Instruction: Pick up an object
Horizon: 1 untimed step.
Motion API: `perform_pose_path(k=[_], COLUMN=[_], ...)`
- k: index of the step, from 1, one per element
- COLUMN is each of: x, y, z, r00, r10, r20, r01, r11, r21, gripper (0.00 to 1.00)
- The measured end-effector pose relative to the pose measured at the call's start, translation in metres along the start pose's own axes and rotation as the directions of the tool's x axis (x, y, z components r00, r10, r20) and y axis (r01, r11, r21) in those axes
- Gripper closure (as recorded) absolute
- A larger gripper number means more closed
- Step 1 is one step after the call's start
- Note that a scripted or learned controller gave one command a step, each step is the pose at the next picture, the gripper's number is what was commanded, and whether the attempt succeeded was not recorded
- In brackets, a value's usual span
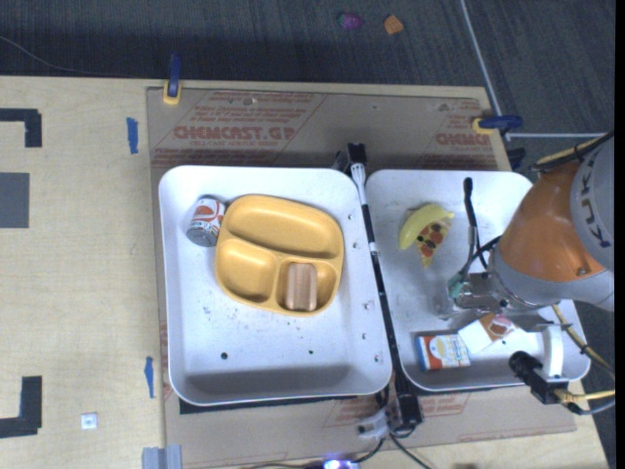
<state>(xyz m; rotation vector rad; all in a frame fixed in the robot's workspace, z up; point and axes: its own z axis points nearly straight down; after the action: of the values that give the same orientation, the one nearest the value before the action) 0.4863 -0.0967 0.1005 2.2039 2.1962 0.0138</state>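
Note:
In the right bin (pixel 488 189), a yellow banana-like toy (pixel 426 228) lies near the far left corner. A white carton (pixel 449 350) with blue and orange print lies along the near wall. My gripper (pixel 473 297) hangs low over the bin's middle, just above and behind the carton's right end. The grey wrist and orange band (pixel 549 231) cover the bin's right side. In the left bin (pixel 186 291) sits a yellow divided plate (pixel 273 228) with a tan block (pixel 300 286) in its near right compartment. A small can (pixel 204 220) lies beside the plate.
A black divider strip (pixel 369 252) runs between the bins. A black cable (pixel 470 218) loops up from the wrist. A black part (pixel 532 374) sticks out at the right bin's near right corner. Blue clamps (pixel 498 122) hold the cardboard base.

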Motion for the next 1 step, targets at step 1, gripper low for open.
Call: perform_pose_path(k=[1], x=[0.0991], y=[0.0361], z=[-0.0848], r00=[1.0], r10=[-0.005], r20=[-0.016], r01=[0.005], r11=[1.0], r21=[0.027], gripper=[1.0])
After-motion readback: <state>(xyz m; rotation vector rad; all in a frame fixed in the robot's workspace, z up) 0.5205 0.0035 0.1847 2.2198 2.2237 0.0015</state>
